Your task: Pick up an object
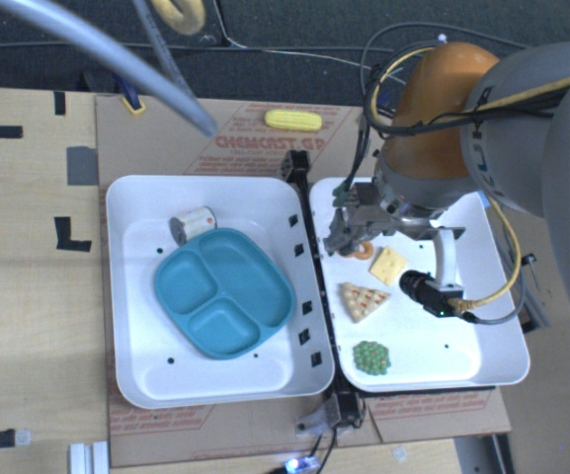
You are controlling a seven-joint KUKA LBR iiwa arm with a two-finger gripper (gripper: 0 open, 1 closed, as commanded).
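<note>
The hand (352,233) is low over the right bin (482,363), at its left wall, directly above a small orange ring (362,252). Its opening cannot be determined. A cheese block (387,265), pizza slice (364,300) and green piece (371,357) lie nearby. The left bin (131,363) contains a blue tray (223,292) and a can (193,225).

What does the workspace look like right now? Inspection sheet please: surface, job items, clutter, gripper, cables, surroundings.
Surface: cardboard sheet on a wooden bench, bearing left bin and right bin side by side.
Job's things: right bin holds cheese slice, pizza wedge, green broccoli piece, and an orange item partly hidden under the gripper.
Clutter: blue divided plate and small can in left bin; yellow corn-like toy on the cardboard.
Grippers: gripper low over the right bin's top left; grasp unclear.
Cables: black and yellow cables loop around the arm.
Surroundings: dark floor strip behind.
</note>
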